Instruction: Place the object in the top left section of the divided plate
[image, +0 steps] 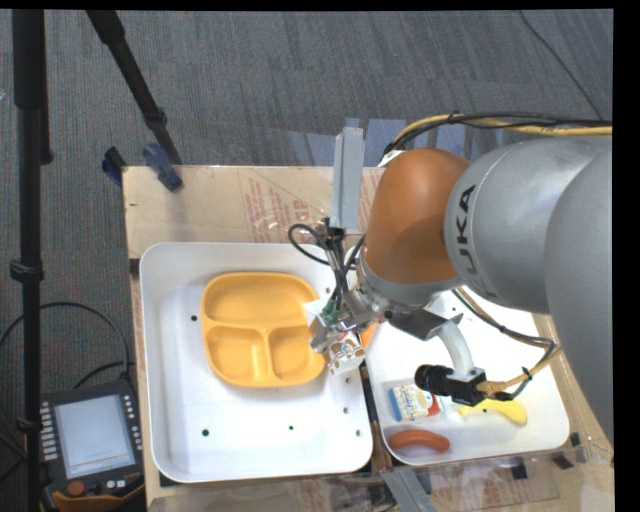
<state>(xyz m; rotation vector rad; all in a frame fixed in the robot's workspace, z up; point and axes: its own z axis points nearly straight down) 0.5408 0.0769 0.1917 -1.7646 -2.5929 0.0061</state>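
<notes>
Placement onto the divided plate (255, 300), stage not completed. The object to be placed cannot be identified with certainty. A small pale piece sits at the tip of the gripper (338, 338), but whether it is cargo or part of the tool cannot be told, nor whether the gripper is spread or pressed together. The yellow plate lies just beside the gripper, on the side away from the arm, its near rim almost under the tip. All its sections are bare, the top left one included. Toward the arm side and lower in the view, well apart from the tip, lie a small printed packet (408, 401), a red sausage-shaped item (420, 440) and a yellow item (497, 411) in the right bin (545, 425). Judged remaining: carrying an object over the far section and releasing it.
</notes>
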